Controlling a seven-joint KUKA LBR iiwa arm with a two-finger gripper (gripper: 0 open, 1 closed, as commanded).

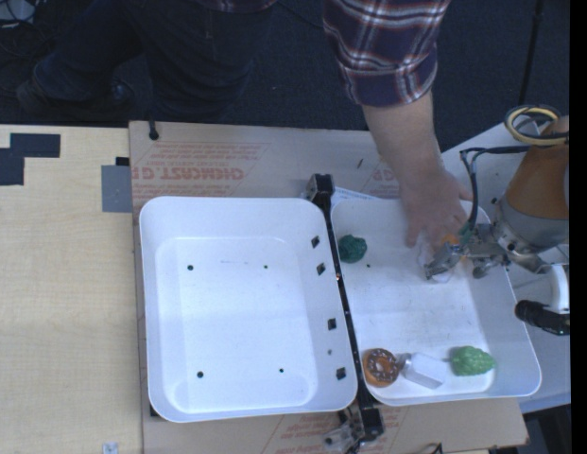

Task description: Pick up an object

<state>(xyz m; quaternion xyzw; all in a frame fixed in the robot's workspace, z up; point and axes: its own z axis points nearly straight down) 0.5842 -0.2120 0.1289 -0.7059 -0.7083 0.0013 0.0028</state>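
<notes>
Two white bins [238, 218] sit on cardboard [227, 164] (wooden bench [57, 282] beneath); hand [456, 258] state unclear.

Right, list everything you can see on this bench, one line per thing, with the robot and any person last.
shallow white plastic bin: one, white, left side of the bench
second shallow white plastic bin: one, white, right side, touching the first
dark green rounded lump: one, dark green, right bin, far left part
light green crinkled lump: one, light green, right bin, near right corner
brown ring-shaped doughnut toy: one, brown and orange, right bin, near edge
clear pale flat piece: one, whitish, right bin, beside the doughnut toy
brown cardboard sheet: one, brown, under both bins
person's hand: one, blurred, reaching into the right bin's far side
claw: one, grey, right bin's far right, beside the hand
</notes>
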